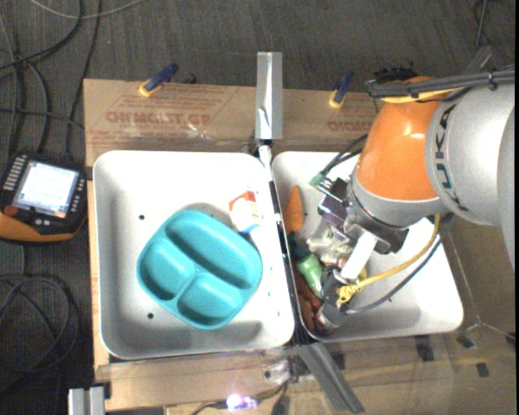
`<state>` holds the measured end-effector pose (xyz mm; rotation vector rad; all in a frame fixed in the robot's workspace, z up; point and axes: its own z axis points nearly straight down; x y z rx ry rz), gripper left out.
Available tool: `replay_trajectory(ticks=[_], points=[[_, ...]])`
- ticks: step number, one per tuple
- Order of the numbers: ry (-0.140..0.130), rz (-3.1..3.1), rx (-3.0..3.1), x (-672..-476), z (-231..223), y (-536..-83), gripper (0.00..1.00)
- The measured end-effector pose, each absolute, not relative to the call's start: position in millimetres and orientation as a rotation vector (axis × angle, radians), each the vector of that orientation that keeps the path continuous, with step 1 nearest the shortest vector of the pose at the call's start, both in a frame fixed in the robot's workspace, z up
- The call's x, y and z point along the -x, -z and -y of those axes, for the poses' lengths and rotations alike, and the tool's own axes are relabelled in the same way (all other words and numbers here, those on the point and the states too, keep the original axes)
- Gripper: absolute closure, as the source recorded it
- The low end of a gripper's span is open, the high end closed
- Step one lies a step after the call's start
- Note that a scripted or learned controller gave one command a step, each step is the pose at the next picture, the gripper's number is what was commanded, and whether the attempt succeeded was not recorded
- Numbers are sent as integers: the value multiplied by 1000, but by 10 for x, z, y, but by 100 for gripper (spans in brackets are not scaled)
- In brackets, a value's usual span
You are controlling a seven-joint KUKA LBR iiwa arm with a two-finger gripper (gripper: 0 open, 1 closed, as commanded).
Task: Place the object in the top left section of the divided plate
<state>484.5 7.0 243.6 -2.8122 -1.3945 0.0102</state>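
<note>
Gripper (pixel 329 308) low in the right bin (pixel 432 314), hard against its left wall, mostly buried under the wrist and a yellow cable (pixel 389 275); open or closed: cannot tell, and nothing seen held in it

Half hidden below the wrist, a pile of small items along that wall: a green piece (pixel 310 269), then a brown one (pixel 306 297) just beside the gripper, both too covered to name. Above them, clear of the arm, an orange carrot-like object (pixel 294 208), long axis running up and down the view, parallel to the wall, narrow end toward the top. Unclear which of these is meant for the plate

In the left bin (pixel 112 232), a teal plate (pixel 201 268) lying flat near the middle, long axis slanting from upper left to lower right, one large section along the upper side and two smaller ones along the lower. Touching its upper right rim, a small white, red and blue item (pixel 245 212), too small to make out

Beyond the bins: pendant (pixel 36 195) on the floor at left, two blue clamps (pixel 158 78) on the cardboard, a metal bar (pixel 269 93) between
</note>
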Motion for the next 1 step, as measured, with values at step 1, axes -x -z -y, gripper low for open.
replay_trajectory(ticks=[1], points=[[-11, 1584, 2709, -4821, -773, -1818, 100]])
